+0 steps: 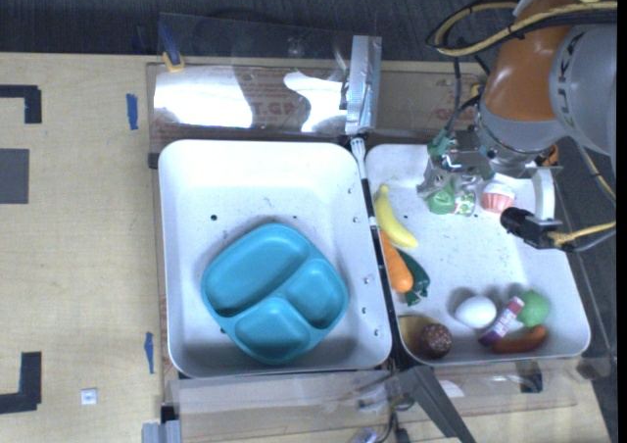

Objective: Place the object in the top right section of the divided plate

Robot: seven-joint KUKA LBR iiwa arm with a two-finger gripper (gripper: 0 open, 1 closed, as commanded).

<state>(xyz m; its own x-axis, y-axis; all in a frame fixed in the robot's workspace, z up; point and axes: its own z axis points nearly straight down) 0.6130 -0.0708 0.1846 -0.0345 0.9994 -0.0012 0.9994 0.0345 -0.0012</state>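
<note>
Gripper [453, 179] low in right bin [558, 279], finger spread unreadable, over a small green toy [443, 202] beside a cupcake [497, 199]; toy likely light, hard, slick, so pinch mid-body; plate [275, 292] well apart.

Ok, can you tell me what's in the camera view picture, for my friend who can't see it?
A grey robot arm's gripper hangs over the right white bin, just above a small green toy and a pink cupcake toy. That bin also holds a yellow banana, an orange carrot and a white egg. The left white bin holds a blue divided plate.
</note>
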